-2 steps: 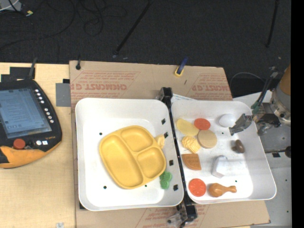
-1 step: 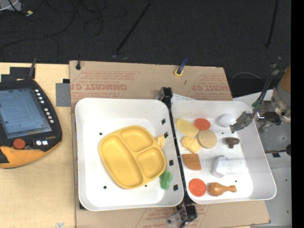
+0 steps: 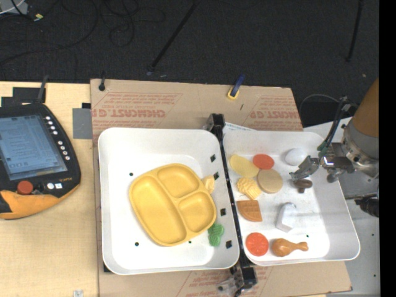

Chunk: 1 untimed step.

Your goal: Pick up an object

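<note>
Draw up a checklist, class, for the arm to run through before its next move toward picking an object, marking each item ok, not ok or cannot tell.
1. Gripper over the right bin: ok.
2. Object between its fingers: not ok, none seen.
3. Fingers open enough: cannot tell.
4. Nearest target, white egg, free of neighbours: ok.
5. Tan round piece separate from red slice: not ok, they touch.
6. Yellow tray lies in the left bin, away from the gripper: ok.

Off-task items around the bins
A control pendant (image 3: 34, 159) lies on the bench (image 3: 80, 228) at left; cardboard sheet (image 3: 185, 107) under the bins, black cables (image 3: 93, 17) on the far floor.
</note>
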Available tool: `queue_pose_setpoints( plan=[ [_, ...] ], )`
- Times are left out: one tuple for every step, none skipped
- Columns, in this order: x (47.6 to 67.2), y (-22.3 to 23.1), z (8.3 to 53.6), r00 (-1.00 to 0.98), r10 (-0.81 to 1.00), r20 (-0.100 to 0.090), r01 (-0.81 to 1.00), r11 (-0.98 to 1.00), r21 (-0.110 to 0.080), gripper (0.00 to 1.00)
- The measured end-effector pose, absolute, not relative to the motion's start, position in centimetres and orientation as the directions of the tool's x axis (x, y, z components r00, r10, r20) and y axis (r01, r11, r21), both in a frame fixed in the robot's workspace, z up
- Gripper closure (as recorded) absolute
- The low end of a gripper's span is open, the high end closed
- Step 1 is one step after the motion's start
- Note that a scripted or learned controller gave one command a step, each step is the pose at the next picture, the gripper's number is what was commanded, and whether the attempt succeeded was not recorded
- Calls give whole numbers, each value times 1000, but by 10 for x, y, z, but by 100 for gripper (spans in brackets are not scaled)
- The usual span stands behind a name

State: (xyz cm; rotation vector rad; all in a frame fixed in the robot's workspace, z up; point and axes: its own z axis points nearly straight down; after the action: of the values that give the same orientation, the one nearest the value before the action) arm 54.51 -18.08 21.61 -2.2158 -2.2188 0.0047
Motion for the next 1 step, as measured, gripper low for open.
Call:
queue_pose_setpoints(
  plan=[
    [553, -173, 160, -3, 1000, 3, 1000, 3, -7, 0]
  ],
)
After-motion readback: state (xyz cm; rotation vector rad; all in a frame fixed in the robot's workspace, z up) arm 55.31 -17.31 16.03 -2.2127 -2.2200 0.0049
